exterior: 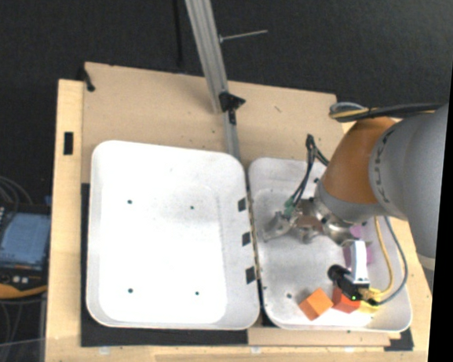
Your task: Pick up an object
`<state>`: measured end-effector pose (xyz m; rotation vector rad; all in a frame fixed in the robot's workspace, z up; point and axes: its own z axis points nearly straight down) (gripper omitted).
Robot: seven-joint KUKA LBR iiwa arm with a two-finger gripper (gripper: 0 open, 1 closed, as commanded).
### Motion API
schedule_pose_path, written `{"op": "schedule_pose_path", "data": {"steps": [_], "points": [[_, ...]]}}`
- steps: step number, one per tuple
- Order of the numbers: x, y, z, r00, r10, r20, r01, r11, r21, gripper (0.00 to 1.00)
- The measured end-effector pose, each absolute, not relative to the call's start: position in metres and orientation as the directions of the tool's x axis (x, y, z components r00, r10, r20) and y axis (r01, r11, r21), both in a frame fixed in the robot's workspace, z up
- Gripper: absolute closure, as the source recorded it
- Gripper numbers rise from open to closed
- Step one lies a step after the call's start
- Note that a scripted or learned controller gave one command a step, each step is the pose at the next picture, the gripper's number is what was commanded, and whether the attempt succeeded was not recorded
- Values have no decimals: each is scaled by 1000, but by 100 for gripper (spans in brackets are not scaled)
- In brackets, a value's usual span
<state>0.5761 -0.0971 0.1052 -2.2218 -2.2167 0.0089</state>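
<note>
My gripper [284,223] hangs low over the left part of the right bin [289,182], close to the wall between the two bins. Nothing can be made out between its tips. An orange block [317,303] lies near that bin's front edge. A red block [347,303] sits just right of it, partly covered by the wrist gear. A pink object [361,230] peeks out from under the wrist further back. The arm hides the right side of the bin.
The left bin [163,234] lies beside the right one, sharing a wall with black clips [246,239]. A slanted metal pole [213,65] comes down from the back to the gap between the bins. The wooden bench [154,107] surrounds both.
</note>
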Motion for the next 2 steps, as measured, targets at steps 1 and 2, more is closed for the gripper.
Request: {"op": "schedule_pose_path", "data": {"steps": [1, 2], "points": [[579, -96, 119, 9, 1000, 2, 1000, -9, 4, 100], [583, -99, 184, -1, 1000, -1, 1000, 1, 8, 100]]}}
